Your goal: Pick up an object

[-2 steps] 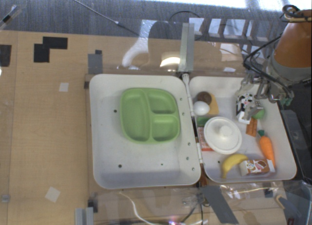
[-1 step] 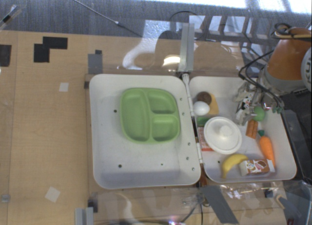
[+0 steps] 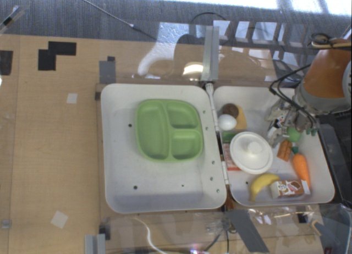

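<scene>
Orange-banded arm over the right bin (image 3: 324,192), camera view: your claw (image 3: 290,127) hangs low at the bin's far right, with nothing visibly lifted; whether it is open or closed cannot be told. Judge the pick as not yet made. Nearest candidates, a green piece (image 3: 294,135) and a carrot (image 3: 301,167), lie just beneath and beside it.

Right bin (image 3: 324,192) contents: a white round lidded dish (image 3: 251,152) at centre; a white egg (image 3: 226,122) touching a brown rounded item (image 3: 230,110) at upper left; a yellow banana (image 3: 263,184) lying curved near the front wall; a small printed carton (image 3: 290,189) lying flat just beside the banana; an orange carrot (image 3: 301,168) lying lengthwise near the right wall; a smaller orange item (image 3: 284,150) and a green item (image 3: 294,136) just above it.
</scene>
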Robot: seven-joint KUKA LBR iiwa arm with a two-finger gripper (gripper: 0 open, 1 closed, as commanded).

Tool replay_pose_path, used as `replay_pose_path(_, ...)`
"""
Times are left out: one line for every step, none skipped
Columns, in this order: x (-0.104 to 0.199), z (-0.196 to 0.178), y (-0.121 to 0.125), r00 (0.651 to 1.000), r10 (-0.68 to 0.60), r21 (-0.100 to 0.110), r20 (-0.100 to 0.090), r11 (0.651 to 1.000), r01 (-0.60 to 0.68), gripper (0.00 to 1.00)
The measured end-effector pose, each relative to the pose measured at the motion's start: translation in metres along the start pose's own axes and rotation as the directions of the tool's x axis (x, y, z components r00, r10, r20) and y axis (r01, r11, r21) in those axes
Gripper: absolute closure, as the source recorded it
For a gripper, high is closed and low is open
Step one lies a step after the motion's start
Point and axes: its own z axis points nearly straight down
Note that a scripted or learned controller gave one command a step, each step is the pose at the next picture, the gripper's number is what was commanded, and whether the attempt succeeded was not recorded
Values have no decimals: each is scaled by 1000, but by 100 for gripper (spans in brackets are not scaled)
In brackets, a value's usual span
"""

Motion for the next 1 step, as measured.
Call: replay_pose_path(21,-1,-2,995,96,0,2,995,-96,0)
